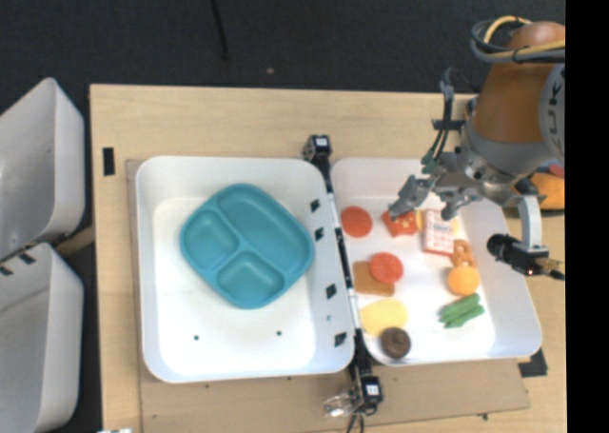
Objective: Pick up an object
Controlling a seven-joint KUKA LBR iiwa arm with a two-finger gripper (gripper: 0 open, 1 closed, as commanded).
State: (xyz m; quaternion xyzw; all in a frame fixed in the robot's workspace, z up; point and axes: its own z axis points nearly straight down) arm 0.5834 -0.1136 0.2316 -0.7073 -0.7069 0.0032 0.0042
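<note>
Right bin (509,331), near edge first: one brown doughnut (395,342), one yellow piece (382,313), one green bean pod (461,311), one orange (463,280). Farther back: two red discs (385,266), one carton (439,233). Small red block (403,224) lies at the bin's middle-far part: likely light, rigid plastic, pinch across its short sides. Gripper (424,195) hovers over it, jaws spread, seemingly empty. Left bin (152,345): one blue tray (246,244).
</note>
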